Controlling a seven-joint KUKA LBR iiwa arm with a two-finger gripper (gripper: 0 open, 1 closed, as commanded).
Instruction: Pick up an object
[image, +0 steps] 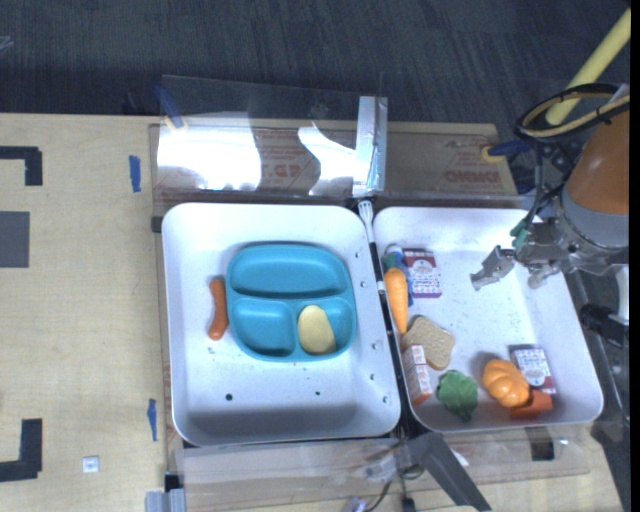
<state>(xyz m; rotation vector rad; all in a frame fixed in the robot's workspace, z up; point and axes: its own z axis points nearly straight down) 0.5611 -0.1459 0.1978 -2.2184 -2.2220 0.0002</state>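
We saw two white bins side by side on the counter (80, 300). In the left bin (190, 400) sat a blue divided tray (275, 290) with a yellow, egg-shaped piece (316, 329) in its 5 o'clock compartment, and a small orange sausage-like piece (217, 308) lay on the bin floor just beside the tray at 9 o'clock. In the right bin (560, 340), a carrot (397, 300) lay along the 9 o'clock wall beside a small red-and-white packet (424, 275), a slice of bread (429, 342) lay near them toward 7 o'clock, and a green broccoli piece (458, 392) and an orange croissant-like piece (505, 382) rested near the 6 o'clock wall. The jaws (492, 272) hung over bare floor at about 1 o'clock in that bin, grasping nothing; we could not tell whether they were released or clenched.
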